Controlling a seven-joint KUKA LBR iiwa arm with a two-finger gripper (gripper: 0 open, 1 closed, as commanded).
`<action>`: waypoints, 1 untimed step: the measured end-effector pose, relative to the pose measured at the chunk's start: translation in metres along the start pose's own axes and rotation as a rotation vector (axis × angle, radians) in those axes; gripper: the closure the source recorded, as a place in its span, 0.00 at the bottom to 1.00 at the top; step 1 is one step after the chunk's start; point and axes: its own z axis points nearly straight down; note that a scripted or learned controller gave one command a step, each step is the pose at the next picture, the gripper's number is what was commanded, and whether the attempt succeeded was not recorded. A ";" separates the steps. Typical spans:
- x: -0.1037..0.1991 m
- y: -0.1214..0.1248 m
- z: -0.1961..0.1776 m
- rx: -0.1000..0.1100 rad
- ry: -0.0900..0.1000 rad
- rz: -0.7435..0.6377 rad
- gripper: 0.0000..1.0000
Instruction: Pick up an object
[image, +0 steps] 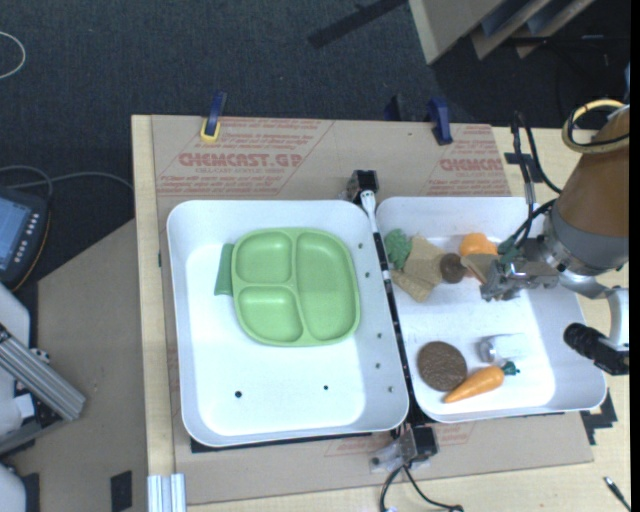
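No object is seen lifted; the pick appears not yet made. The grey two-finger gripper (497, 280) sits low in the right-hand shallow white bin (560, 390), at a tan block-shaped item (478, 266) beside an orange piece (477, 243). Whether it is gripping cannot be told. A toy carrot (474, 383) lies nearer the bin's front, apart.

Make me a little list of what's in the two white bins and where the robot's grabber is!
left bin: green plate with three sections
right bin: carrot, brown cookie, small white thing, a pile of toy food near the top
gripper: over the right bin, at the pile's right end
holding something: can't tell
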 end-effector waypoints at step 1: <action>0.000 0.002 -0.036 0.000 0.000 -0.001 1.00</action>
